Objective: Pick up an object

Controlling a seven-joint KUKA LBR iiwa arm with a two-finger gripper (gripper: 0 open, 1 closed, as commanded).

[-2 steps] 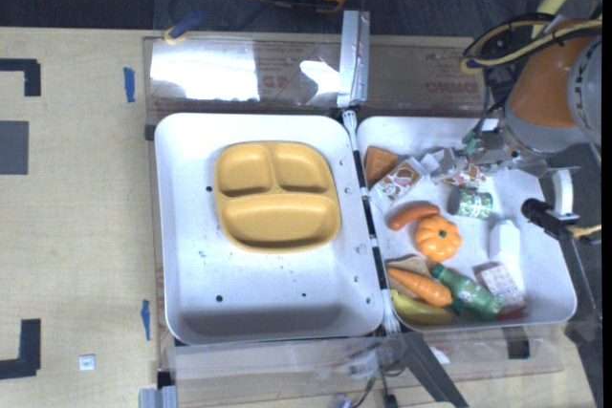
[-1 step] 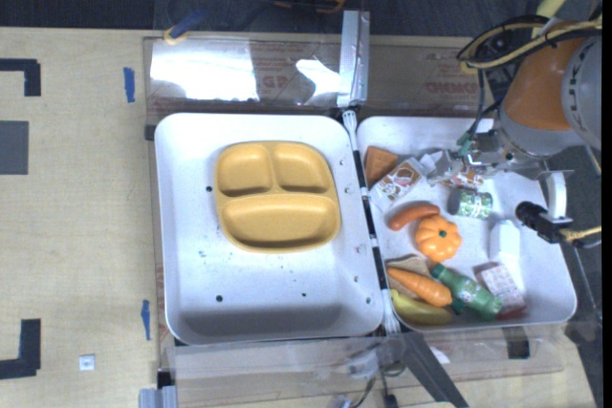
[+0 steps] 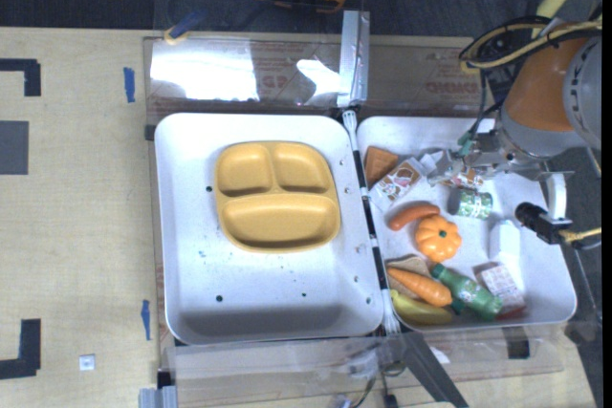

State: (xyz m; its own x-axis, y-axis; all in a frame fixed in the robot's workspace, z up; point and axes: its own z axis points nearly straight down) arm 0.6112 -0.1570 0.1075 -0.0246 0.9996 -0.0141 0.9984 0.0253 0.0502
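Observation:
The right bin (image 3: 559, 287) holds several toy foods: an orange pumpkin (image 3: 438, 238), a red-orange sausage (image 3: 413, 214), a carrot (image 3: 418, 283), a green bottle (image 3: 466, 291), a banana (image 3: 421, 309), a pink wrapped packet (image 3: 500, 280), an orange wedge (image 3: 379, 162) and a printed snack pack (image 3: 402, 180). My gripper (image 3: 469, 172) hangs low over the back middle of this bin, below the orange wrist band (image 3: 540, 100). A small green-and-white can (image 3: 471, 203) lies just in front of it. Whether the gripper touches the can is unclear.
The left bin (image 3: 182, 234) bears a yellow divided plate (image 3: 277, 194). A clear plastic wall (image 3: 249, 72) stands behind the bins. A black bracket (image 3: 540, 223) juts out near the right bin's right side. Cables (image 3: 497, 43) loop above the arm.

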